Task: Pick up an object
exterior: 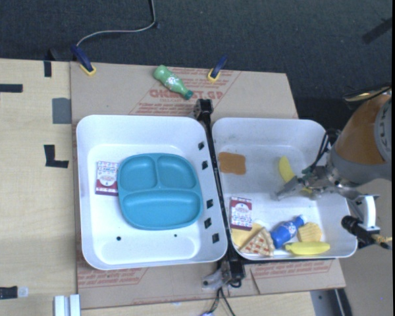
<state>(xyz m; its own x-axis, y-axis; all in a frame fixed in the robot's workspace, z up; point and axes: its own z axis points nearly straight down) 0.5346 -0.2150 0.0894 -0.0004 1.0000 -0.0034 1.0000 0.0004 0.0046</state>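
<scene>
My gripper [284, 191] hangs low over the middle of the right bin [263, 129], reaching in from the right. Nothing shows in it. A small yellow piece [286, 170] lies just above it, and a brown square slice [232, 163] lies further left. Along the bin's front edge are a red-and-white carton [241, 213], a waffle wedge [255, 241], a blue object [287, 230], a yellow ridged piece [310, 231] and a banana [308, 247].
The left bin [92, 229] holds a blue divided plate [161, 191] with a second red-and-white carton [106, 178] beside it. A green bottle [172, 82] lies on the cardboard behind the bins. The grey and orange arm [362, 147] stands over the right bin's right wall.
</scene>
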